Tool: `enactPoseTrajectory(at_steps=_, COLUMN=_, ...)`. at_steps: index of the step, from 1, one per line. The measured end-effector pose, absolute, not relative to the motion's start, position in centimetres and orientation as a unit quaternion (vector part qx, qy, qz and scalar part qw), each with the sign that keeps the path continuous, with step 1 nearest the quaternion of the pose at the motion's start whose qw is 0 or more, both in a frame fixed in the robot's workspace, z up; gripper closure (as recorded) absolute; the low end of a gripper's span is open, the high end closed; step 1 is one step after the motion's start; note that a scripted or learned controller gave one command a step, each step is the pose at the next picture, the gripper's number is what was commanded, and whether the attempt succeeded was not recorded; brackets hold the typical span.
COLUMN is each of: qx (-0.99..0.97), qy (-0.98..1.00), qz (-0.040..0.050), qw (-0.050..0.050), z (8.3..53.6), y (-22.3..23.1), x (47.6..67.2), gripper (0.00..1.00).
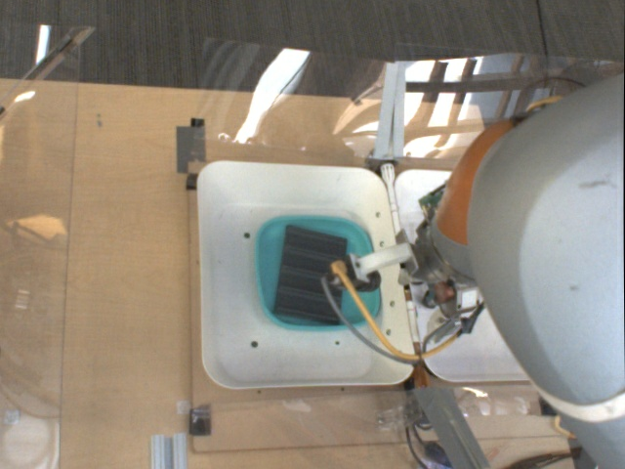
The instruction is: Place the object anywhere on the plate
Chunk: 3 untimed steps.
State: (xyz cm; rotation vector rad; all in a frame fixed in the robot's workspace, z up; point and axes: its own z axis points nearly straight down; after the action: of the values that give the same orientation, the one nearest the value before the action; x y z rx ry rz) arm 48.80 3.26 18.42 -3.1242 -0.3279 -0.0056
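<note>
A teal square plate (pixel 265 279) with rounded corners lies in the middle of the left white bin (pixel 227 340). A dark ridged rectangular object (pixel 309 272) rests flat on the plate, tilted a little and covering most of its centre. My gripper (pixel 441 296) hangs under the big grey arm (pixel 547 262), over the rim between the two bins and just right of the plate. It is apart from the dark object, and the wrist hides most of it.
The arm with its orange band (pixel 469 179) covers most of the right bin (pixel 474 360). A metal post (pixel 389 115) stands behind the bins. Bare wooden bench (pixel 98 262) stretches to the left, under a clear sheet.
</note>
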Motion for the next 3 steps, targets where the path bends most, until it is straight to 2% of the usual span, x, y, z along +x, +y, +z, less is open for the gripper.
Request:
enactPoseTrajectory(at_steps=1, qx=-0.993, qy=-0.115, qz=-0.0054, qw=-0.002, z=33.3, y=-6.5, x=49.0, gripper=0.00)
enactPoseTrajectory(at_steps=3, qx=-0.995, qy=-0.104, qz=0.0000, qw=0.001, z=18.4, y=3.8, x=48.7, gripper=0.00)
